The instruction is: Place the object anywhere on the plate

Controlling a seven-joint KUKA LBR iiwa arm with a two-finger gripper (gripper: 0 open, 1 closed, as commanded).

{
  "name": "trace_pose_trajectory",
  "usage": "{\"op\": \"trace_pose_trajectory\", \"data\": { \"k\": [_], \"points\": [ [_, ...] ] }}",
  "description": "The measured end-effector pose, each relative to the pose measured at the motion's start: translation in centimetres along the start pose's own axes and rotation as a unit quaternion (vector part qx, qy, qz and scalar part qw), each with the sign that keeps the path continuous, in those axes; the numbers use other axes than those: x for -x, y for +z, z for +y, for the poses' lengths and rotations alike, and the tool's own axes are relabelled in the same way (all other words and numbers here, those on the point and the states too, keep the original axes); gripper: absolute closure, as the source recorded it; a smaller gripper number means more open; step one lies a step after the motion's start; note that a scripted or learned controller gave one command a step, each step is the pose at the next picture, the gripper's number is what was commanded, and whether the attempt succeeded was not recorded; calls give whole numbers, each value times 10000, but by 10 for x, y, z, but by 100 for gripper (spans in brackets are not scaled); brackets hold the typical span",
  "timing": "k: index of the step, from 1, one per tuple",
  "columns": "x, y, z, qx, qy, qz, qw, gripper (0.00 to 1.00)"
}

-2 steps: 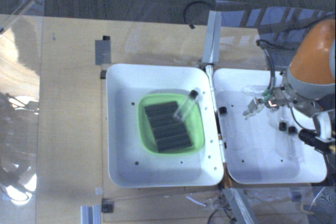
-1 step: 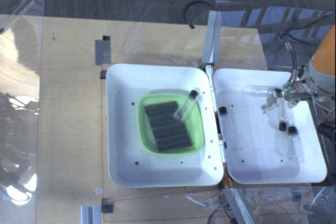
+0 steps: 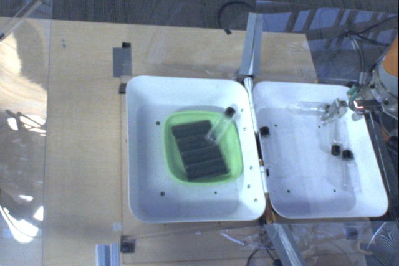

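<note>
Tube (image 3: 219, 127): a clear, see-through cylinder with a small black cap at its upper right end; it lies tilted across the upper right part of the plate, cap end reaching over the plate's rim toward the bin wall.
Plate (image 3: 171, 152): bright green, squarish with rounded corners and a raised lip, sitting in the middle of the left bin, slightly turned.
On the plate: a dark ribbed block (image 3: 198, 151), grey-black, made of several parallel bars, lying diagonally; the tube's lower end rests against its upper right corner.
Left bin (image 3: 142, 196): shallow, white, glossy, rounded corners, centre of the frame; it holds the plate and what lies on it.
Right bin (image 3: 374, 196): same white shallow shape, touching the left bin along a shared edge; inside are more clear tubes, faint against the white, one near the upper wall and one or two running down the right side, with small black caps (image 3: 340, 151) showing right of centre and another black bit near the left wall.
Gripper (image 3: 340, 108): at the upper right of the right bin, metal and thin, reaching in from the frame's right edge, well apart from the plate; whether its jaws are spread or pressed together cannot be told at this size.
Bench (image 3: 75, 165): pale wood, with a clear sheet giving reflections at the left.
</note>
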State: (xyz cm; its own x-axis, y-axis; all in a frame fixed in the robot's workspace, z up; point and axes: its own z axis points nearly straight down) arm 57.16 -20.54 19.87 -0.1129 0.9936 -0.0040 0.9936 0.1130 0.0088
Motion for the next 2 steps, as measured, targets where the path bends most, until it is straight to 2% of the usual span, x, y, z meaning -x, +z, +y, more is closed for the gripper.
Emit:
{"op": "trace_pose_trajectory", "data": {
  "k": [1, 2],
  "points": [
    [9, -82, 85, 9, 5, -6, 10000, 0],
    [7, -74, 73, -19, 208, 4, 9998, 0]
  ]
}}
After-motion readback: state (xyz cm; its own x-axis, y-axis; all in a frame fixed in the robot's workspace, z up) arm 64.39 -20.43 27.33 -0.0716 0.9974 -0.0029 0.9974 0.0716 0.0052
